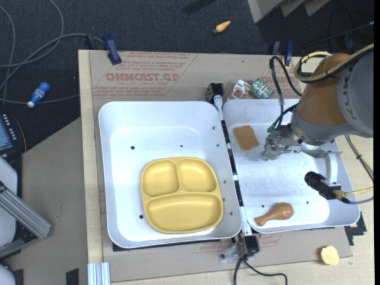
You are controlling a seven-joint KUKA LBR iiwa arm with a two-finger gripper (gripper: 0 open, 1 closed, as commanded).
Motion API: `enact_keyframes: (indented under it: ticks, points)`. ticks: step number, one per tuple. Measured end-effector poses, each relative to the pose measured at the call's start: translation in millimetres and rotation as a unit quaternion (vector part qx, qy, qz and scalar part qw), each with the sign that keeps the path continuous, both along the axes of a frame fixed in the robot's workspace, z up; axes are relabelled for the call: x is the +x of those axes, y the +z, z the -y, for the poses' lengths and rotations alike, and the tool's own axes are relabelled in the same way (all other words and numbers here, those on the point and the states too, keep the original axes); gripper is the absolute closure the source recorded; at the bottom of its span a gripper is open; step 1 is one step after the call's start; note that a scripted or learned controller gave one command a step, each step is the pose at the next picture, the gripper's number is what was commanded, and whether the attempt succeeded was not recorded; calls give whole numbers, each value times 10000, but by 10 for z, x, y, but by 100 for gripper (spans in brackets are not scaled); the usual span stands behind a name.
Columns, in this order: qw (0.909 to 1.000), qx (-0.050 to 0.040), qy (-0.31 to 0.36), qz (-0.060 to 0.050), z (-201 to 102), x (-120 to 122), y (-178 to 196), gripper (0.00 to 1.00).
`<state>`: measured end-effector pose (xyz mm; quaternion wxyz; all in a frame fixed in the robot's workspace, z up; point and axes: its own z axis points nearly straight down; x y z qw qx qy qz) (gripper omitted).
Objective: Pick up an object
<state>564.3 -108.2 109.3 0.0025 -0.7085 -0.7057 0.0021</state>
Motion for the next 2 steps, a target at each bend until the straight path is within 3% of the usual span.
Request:
enact_keyframes:
  ticks: [1,2]
  points:
    - [10000,-3,11,37,-20,37,98,100]
    - [10000,6,53,61,-678,-127,795,100]
